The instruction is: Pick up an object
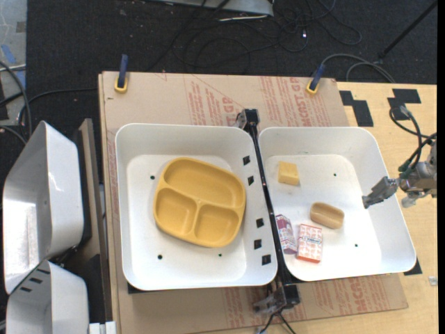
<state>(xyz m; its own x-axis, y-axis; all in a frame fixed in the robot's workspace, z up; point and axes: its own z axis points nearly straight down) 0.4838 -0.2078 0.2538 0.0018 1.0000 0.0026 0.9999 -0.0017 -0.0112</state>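
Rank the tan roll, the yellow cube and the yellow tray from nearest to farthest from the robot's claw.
From the gripper:
1. Tan roll, right bin, middle.
2. Yellow cube, right bin, upper left.
3. Yellow tray, left bin.

**Plastic, Card and Metal at the Bench**

Two white bins (139, 186) look like smooth, faintly glossy plastic. Far left of the dull grey metal gripper (389, 188) lies a matt yellow plastic tray (199, 202). Nearer it lie a pale yellow spongy block (288, 173), a tan matt lump (327, 215) and a glossy printed packet (310, 243). Beneath is rough brown printed cardboard (208, 99).
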